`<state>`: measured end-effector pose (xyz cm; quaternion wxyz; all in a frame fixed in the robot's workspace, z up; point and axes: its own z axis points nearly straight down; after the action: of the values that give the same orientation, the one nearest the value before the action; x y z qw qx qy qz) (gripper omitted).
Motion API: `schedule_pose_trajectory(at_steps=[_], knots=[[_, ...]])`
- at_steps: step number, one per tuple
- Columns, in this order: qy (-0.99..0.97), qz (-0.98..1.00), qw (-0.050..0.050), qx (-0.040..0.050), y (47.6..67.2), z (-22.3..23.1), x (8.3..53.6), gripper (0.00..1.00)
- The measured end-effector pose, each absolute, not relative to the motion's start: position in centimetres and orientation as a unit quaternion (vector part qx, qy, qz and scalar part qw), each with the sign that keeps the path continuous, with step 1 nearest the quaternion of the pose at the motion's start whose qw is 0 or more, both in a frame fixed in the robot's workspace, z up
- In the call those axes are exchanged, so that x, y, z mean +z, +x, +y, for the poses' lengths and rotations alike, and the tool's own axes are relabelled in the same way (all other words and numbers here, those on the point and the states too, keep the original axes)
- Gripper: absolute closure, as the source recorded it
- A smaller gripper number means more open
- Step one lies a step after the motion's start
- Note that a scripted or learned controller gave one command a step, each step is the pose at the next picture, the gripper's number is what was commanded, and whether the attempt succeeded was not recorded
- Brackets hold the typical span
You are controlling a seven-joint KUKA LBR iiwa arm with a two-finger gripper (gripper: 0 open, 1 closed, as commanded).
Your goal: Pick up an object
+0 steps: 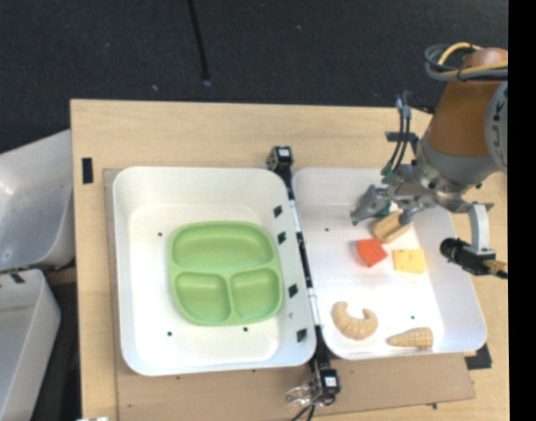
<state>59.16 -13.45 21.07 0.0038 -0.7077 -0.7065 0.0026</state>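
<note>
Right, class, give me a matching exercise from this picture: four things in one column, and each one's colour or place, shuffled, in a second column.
Things:
1. divided tray
2. block
3. croissant
4. cheese wedge

Descriptions:
A. yellow, just right of the red piece
B. green, in the left bin
C. red-orange, below the pincer
D. tan and curved, near the right bin's front edge

Pairs: 1-B, 2-C, 3-D, 4-A

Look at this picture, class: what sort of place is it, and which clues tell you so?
Probably a robotics lab test bench, not a kitchen. A robot arm reaches over two white bins on a wooden bench; the food pieces, such as the croissant, look like toys, beside a green divided plate.
</note>
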Motion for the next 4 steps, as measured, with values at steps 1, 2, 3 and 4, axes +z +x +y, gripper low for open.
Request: schedule_pose_trajectory(at_steps=[1, 2, 3, 4], knots=[[-0.707, -0.708, 0.000, -0.0001, 59.4, -13.4, 21.6, 0.00], [-0.707, -0.707, 0.001, 0.0015, 59.0, -12.8, 16.9, 0.00], [-0.708, -0.706, -0.004, 0.0004, 59.5, -12.9, 11.1, 0.00], [-0.709, -0.705, -0.007, -0.0026, 60.0, -13.2, 10.8, 0.00]])
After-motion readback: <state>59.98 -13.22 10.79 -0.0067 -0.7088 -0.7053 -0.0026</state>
